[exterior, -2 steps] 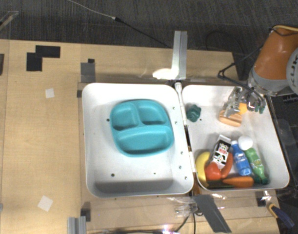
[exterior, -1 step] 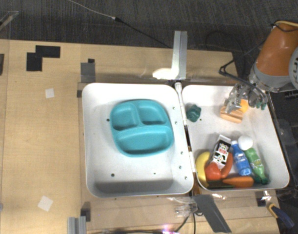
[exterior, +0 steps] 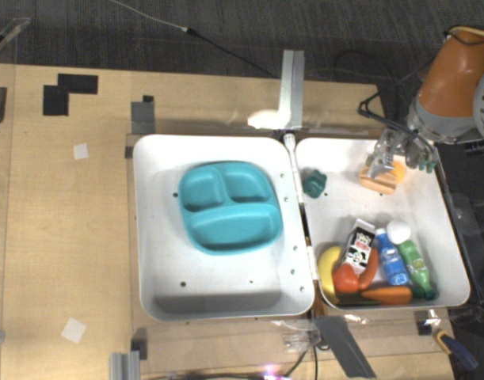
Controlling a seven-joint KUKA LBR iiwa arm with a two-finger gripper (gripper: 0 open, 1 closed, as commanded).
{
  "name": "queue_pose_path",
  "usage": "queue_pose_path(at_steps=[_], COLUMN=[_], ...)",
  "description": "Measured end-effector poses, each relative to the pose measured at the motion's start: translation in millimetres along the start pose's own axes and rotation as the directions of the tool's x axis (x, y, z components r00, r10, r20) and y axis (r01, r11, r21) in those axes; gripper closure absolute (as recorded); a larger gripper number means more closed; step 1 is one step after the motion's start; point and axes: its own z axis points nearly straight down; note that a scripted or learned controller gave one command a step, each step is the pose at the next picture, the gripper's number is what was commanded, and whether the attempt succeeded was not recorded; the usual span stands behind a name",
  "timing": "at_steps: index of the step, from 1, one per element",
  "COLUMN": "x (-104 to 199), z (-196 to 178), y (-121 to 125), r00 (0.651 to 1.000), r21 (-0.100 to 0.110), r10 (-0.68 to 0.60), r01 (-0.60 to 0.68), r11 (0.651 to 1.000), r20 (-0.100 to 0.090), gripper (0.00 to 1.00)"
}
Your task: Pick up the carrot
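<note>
The arm [exterior: 463,77] enters at the upper right corner of the bench, its orange band above the grey wrist, and angles down and leftward over the far right corner of the right bin [exterior: 432,204]. The gripper [exterior: 384,167] hangs at the arm's lower left end, directly above a small tan block [exterior: 379,182] that lies near the bin's far edge. Whether the fingers are spread or closed cannot be told from this slanted view, nor whether they touch the block.

The bench carries two white bins side by side. The left bin [exterior: 154,212] holds one teal divided plate [exterior: 228,206], sitting about in its middle. The right bin holds several things. One small teal object [exterior: 314,182] lies by its left wall, near the far left corner. The rest crowd the near edge: one carrot [exterior: 384,295] lies flat along the near wall, well apart from the gripper. Just beside it at the near left corner sit one yellow banana [exterior: 327,267] and one red rounded piece [exterior: 348,279]. Behind the carrot stand or lean one white carton with dark print [exterior: 359,248], one blue bottle [exterior: 390,261], one green bottle [exterior: 416,269] toward the near right corner, and one small white round piece [exterior: 398,231].
</note>
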Motion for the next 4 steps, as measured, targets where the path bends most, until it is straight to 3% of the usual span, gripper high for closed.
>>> queue_pose_path(at_steps=[1, 2, 3, 4], x=[-3.5, 14.8, 15.7, 14.6], z=[-14.0, 27.1, 28.4, 32.7], y=[2.0, -21.3, -21.4, -31.7], r00=[1.000, 0.913, 0.913, 0.854], r21=[-0.001, -0.009, -0.011, -0.008], r10=[-0.004, -0.407, -0.407, -0.519], r01=[0.004, 0.407, 0.406, 0.519], r11=[1.000, 0.914, 0.914, 0.855], r20=[0.012, -0.022, -0.024, -0.017], gripper=[1.00, 1.00, 0.00, 0.00])
